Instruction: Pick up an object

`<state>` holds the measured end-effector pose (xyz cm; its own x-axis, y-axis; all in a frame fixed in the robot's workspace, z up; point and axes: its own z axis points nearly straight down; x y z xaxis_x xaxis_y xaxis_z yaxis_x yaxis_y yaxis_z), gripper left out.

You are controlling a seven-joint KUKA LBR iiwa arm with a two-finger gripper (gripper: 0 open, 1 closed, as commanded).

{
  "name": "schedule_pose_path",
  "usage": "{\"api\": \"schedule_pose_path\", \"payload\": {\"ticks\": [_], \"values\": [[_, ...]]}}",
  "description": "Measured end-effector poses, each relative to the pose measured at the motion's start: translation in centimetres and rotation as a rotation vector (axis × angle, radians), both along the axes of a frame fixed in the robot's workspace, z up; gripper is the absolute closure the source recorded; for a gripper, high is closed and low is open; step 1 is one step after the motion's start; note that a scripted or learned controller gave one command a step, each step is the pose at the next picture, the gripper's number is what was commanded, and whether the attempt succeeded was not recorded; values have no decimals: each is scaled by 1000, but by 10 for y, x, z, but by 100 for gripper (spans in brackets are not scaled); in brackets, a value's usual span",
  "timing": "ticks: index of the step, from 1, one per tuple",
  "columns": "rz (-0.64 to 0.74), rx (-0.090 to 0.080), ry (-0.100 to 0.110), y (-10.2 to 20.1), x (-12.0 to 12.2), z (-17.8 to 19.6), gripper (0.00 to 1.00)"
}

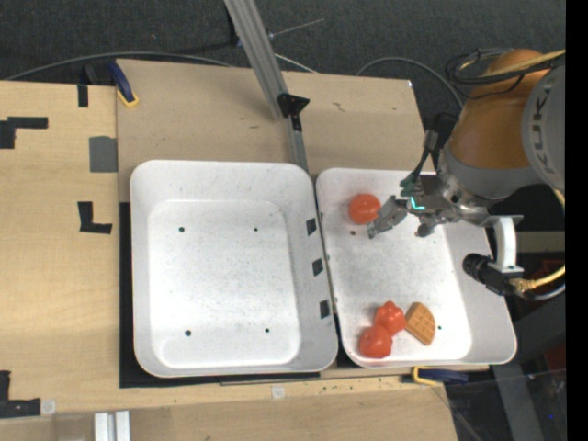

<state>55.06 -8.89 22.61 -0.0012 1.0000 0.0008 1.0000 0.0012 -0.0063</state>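
My claw (404, 219) hangs over the upper part of the right bin (459, 278), its two dark fingers (384, 223) spread apart and slanting down toward the bin floor, with nothing between them. A small teal light glows just behind them, at the wrist.

Closest to me is the orange ball (364, 209). It lies just to the left of my left-hand fingertip and slightly above it in the view, near but apart from the finger as far as I can see. It rests on the bin floor close to the bin's upper left corner, beside the divider where the two bins meet.

Further off, well below my claw toward the near edge of the same bin, three more objects sit in a tight cluster. A red pepper-shaped piece (390, 317) is the nearest of them, a round red tomato-like piece (375, 342) touches it from below, and a tan waffle-patterned piece (421, 323) lies just to their right, tilted.

Behind my claw, to the right, my wrist runs back into the orange band (496, 131) and the grey body of my arm, with cables looping above it.

Far to my left, past the divider, lies the left bin (220, 265), its white floor speckled and marked by a few dark dots. A grey metal pole (262, 49) slants down from the top of the view and ends near the top of the divider, above and to the left of my claw. The wooden bench (55, 274) stretches beyond both bins.
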Motion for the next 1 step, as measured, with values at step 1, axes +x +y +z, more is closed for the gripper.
{"api": "schedule_pose_path", "payload": {"ticks": [1], "values": [[1, -1, -5, 0, 1, 3, 0]]}}
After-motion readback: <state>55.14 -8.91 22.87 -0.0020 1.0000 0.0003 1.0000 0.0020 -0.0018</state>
